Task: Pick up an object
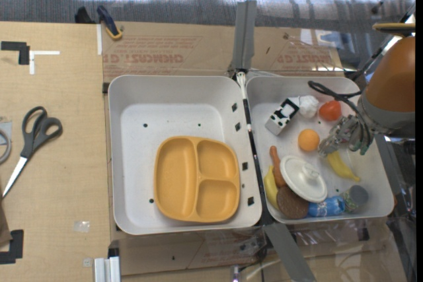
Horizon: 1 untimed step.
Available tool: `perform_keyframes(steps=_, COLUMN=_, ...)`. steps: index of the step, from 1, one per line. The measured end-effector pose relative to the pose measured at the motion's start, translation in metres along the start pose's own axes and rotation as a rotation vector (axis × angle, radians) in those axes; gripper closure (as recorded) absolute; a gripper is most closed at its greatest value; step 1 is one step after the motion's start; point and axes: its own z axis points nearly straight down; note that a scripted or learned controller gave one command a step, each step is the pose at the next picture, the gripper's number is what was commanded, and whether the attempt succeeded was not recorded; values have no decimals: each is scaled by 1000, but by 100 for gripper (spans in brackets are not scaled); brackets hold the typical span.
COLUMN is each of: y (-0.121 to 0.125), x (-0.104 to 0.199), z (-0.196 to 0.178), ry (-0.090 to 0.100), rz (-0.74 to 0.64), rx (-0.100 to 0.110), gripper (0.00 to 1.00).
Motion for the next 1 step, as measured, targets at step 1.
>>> perform_keyframes(steps=1, y=42, x=26, z=-116, ry=2, rz=88, rx=-1, gripper=100)
